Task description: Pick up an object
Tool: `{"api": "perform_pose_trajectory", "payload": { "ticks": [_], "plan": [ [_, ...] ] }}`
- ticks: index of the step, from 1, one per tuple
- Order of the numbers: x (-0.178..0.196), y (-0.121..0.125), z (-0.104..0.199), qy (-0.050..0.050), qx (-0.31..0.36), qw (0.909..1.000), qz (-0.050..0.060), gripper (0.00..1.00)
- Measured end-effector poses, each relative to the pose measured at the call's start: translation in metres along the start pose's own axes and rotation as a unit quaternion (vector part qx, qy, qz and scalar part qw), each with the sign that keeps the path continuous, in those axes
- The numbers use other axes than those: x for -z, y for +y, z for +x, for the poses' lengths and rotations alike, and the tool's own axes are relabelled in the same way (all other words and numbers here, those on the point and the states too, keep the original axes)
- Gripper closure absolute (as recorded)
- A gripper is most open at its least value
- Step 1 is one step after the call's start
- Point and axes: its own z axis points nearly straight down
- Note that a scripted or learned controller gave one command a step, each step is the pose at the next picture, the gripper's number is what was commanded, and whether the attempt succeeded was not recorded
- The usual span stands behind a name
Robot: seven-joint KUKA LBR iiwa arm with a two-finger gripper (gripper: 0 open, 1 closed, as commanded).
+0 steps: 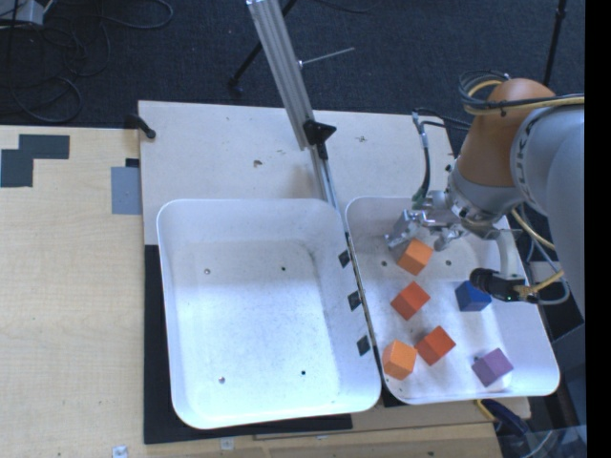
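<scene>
Camera view: the gripper [417,239] hangs right over an orange cube [414,256] in the right bin [535,375], fingers spread, apparently mid-approach; next it must descend and close.

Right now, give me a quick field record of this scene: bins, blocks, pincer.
left bin: white, shallow
right bin: white, holds six blocks
orange blocks: one beneath the pincer, one near the front
red blocks: centre, lower centre
blue block: right side
purple block: front right
pincer: over right bin's rear; grip unclear
</scene>
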Motion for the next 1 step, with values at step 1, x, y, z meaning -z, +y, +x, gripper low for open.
{"api": "perform_pose_trajectory", "payload": {
  "ticks": [1],
  "plan": [
    [-0.0456,-0.0205,0.0168,0.000,-0.001,1.0000,0.004,0.00]
  ]
}}
